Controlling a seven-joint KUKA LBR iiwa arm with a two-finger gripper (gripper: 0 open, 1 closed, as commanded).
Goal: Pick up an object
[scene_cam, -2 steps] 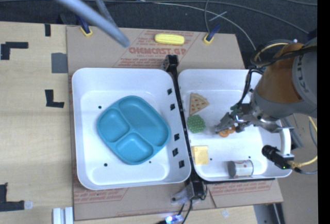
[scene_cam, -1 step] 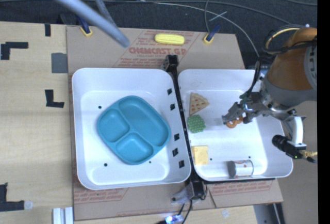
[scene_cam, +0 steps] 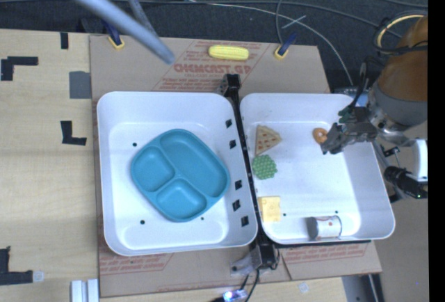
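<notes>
Over the right-hand shallow white bin (scene_cam: 361,175), near its right wall, hangs the dark gripper (scene_cam: 334,142), reaching in from the right edge of the worktop (scene_cam: 42,154). Just to its left, touching or almost touching the tip, lies a small orange-brown rounded object (scene_cam: 320,134); whether the fingers are spread or closed, and whether they have hold of it, I cannot tell, since the tip reads as one dark mass. Other candidates lie further left in the same bin: a tan triangular wedge (scene_cam: 267,138), a green bumpy round piece (scene_cam: 264,168), a yellow square block (scene_cam: 270,208), and a small grey-and-white cylinder (scene_cam: 324,227) by the near wall. The left-hand white bin (scene_cam: 111,154) bears a blue divided plastic tray (scene_cam: 179,174). To do this step well, I judge the fingers should straddle the orange-brown piece squarely, drop low enough to catch its widest part, and close before lifting straight up, as it looks small and liable to roll aside
</notes>
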